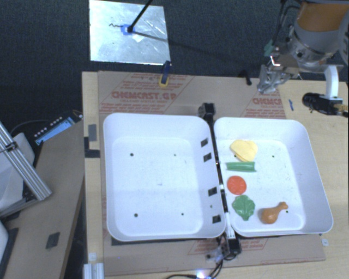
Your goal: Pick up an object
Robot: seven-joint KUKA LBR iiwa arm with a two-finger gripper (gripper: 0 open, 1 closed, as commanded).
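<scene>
Two shallow white bins sit side by side on a cardboard sheet (142, 90) laid over the bench; the left bin (117, 163) and the right bin (308, 163) meet along a dark hinge-like strip with small black clips. All five toy foods lie in the right bin, gathered toward its left half; farthest from the camera is a yellow piece (243, 149), pale and lumpy, possibly a banana or a squash, too small to tell; just near of it, touching or almost touching, lies a green bean-like stick (240, 167), set crosswise; nearer still sits a round red-orange slice (236, 185), like a tomato; just below that is a green broccoli-shaped piece (244, 207); to its right, near the bin's near edge, lies a brown drumstick (273, 213), its thin end pointing right and far. The arm comes in at the upper right, grey with an orange band (322, 16) above the wrist; the gripper (269, 82) hangs over the cardboard beyond the far edge of the right bin, well apart from every toy, with nothing between its fingers; whether the jaws stand open or closed cannot be told at this angle. A silvery sheet (128, 32) lies on the dark floor at the far left; a yellow and blue clamp (164, 76) grips the cardboard's far edge.
</scene>
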